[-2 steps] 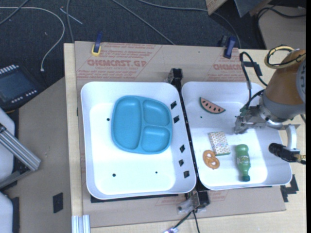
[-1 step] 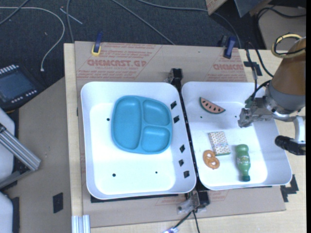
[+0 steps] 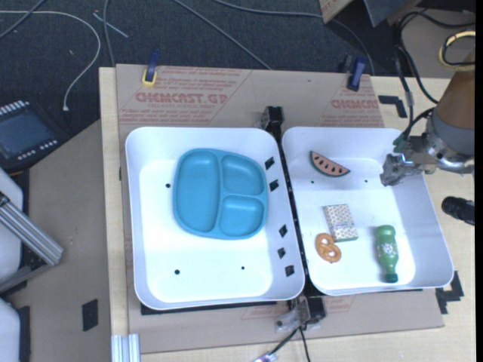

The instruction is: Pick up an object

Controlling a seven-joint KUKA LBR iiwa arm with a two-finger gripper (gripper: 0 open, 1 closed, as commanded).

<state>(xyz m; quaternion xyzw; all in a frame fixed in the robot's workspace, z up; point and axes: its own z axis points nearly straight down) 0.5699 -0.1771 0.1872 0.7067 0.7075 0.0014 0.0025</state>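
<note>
We take the right bin [image 3: 423, 202] as our landmark. The pincer [image 3: 392, 170] hangs over its far right part, close to the right wall, and we see nothing between its tips; whether it is released or clenched we cannot tell from this view. Four candidates lie in the right bin: a watermelon slice toy [image 3: 329, 164] near the far wall, a small patterned packet [image 3: 340, 222] at mid-floor, a pretzel [image 3: 327, 248] just beside the packet on its near side, and a green bottle [image 3: 386, 253] lying on its side toward the near right corner. We judge the step in hand to be the approach. We recommend the green bottle: it stands apart from the other items and offers a narrow body to close across, so we would turn the pincer to straddle its width, not its length, and descend squarely. The packet and pretzel sit too close together for a clean grasp. Open floor lies between the pincer and the bottle, giving free travel. We must mind the bin's right wall and near rim, which lie near the bottle. The left bin [image 3: 151, 202], beyond the shared divider, carries a blue divided plate [image 3: 220, 193].
</note>
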